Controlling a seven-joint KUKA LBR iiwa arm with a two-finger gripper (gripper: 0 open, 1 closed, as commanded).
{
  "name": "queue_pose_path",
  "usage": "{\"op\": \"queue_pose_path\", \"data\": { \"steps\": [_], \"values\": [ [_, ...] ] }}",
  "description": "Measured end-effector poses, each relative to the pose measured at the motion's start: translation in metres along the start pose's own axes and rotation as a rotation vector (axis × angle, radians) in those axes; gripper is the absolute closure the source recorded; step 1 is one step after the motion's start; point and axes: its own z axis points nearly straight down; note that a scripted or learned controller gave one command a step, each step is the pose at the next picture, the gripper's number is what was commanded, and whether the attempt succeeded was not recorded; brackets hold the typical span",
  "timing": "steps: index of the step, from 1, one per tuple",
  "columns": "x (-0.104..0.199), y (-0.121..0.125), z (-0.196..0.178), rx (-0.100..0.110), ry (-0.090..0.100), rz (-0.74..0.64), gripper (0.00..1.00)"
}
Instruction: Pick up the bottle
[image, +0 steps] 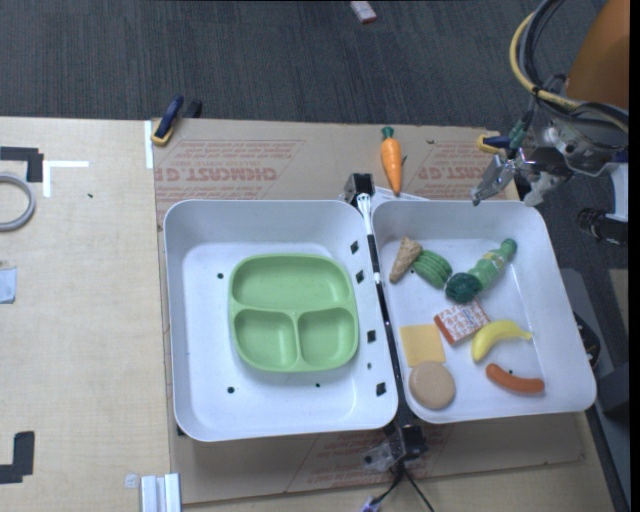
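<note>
Nearest lies a round cookie (433, 384) in the right bin (560, 300). Green bottle (494, 263) lies at the far side. Claw (497, 181) hovers beyond the rim, slightly spread, pinching nothing.

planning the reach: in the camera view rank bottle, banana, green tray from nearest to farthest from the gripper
From the gripper:
1. bottle, right bin's upper right
2. banana, lower in the right bin
3. green tray, in the left bin
</note>
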Motion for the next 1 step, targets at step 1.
{"op": "queue_pose_path", "data": {
  "steps": [1],
  "values": [
    [-0.0001,0.0005,-0.0098,-0.001,-0.002,-0.003,1.00]
  ]
}}
